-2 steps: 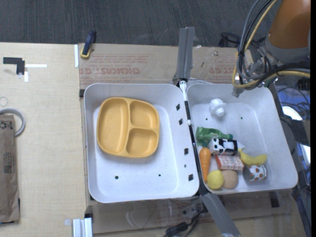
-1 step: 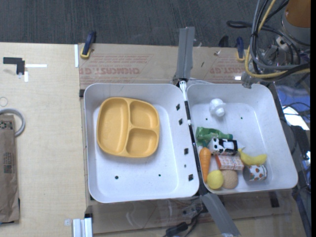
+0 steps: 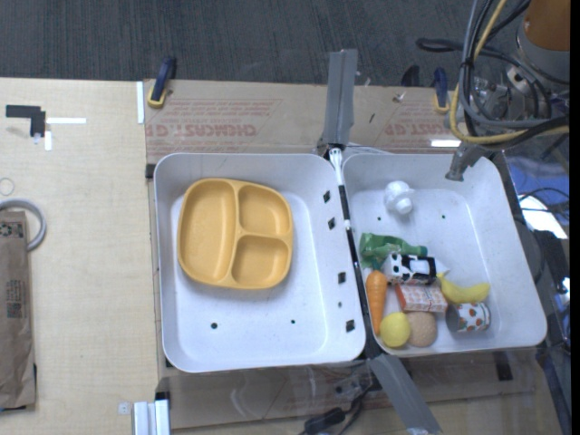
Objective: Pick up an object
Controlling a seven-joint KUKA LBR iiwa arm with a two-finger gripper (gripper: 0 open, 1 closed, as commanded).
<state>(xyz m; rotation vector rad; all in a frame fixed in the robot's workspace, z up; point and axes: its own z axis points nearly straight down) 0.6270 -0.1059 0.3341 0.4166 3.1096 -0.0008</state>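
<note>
The right bin holds a cluster of small objects near its front: a white lump, a green packet, a black-and-white cow toy, an orange carrot, a yellow lemon, a brown round piece, a small box, a banana and a patterned cup. My gripper hangs at the bin's back right corner, above the rim and well away from the objects. Nothing shows in its grasp.
The left bin contains a yellow divided plate. A grey divider post rises between the bins at the back. Cables hang around the arm's wrist at the top right. A brown paper bag lies far left.
</note>
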